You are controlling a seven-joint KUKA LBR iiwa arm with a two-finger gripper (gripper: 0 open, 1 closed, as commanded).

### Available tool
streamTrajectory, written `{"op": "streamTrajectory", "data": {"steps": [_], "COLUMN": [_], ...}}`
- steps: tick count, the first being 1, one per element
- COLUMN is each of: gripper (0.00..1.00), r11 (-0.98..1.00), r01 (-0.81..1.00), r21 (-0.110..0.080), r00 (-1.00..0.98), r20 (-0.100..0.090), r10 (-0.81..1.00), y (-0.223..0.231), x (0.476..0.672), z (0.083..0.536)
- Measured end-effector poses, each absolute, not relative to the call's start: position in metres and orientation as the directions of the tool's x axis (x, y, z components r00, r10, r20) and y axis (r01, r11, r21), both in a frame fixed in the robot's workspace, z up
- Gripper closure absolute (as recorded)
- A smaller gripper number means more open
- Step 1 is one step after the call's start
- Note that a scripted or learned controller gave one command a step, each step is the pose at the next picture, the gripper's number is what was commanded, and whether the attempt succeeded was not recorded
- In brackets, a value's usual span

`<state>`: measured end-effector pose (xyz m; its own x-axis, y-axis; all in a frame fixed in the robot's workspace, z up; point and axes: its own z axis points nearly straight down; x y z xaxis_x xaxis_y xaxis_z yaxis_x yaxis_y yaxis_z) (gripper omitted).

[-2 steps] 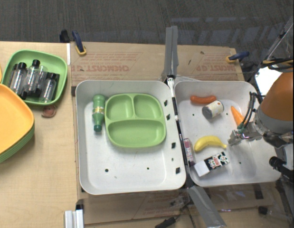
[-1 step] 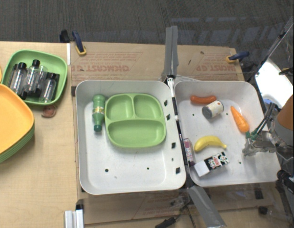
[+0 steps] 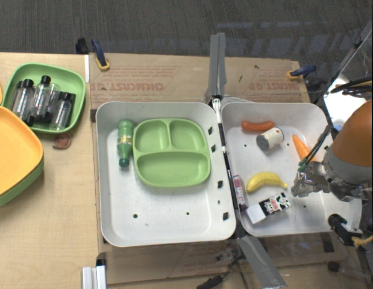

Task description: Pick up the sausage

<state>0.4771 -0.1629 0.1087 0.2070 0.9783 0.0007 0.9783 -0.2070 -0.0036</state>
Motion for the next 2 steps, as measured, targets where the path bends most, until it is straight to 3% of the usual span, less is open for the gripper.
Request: {"op": "streamTrajectory", "data": {"steps": [1,2], "gripper": [1.00,1.00], "r11": [-0.450,-0.579], "r01": [0.893,0.815], "r21": [-0.004,-0.004], "r00": [0.450,0.579], "r20": [-0.001,-0.002], "r10": [0.893,0.815], "y": [-0.205,-0.210], "x": [0.476,0.476], "z": [0.090,0.101]}}
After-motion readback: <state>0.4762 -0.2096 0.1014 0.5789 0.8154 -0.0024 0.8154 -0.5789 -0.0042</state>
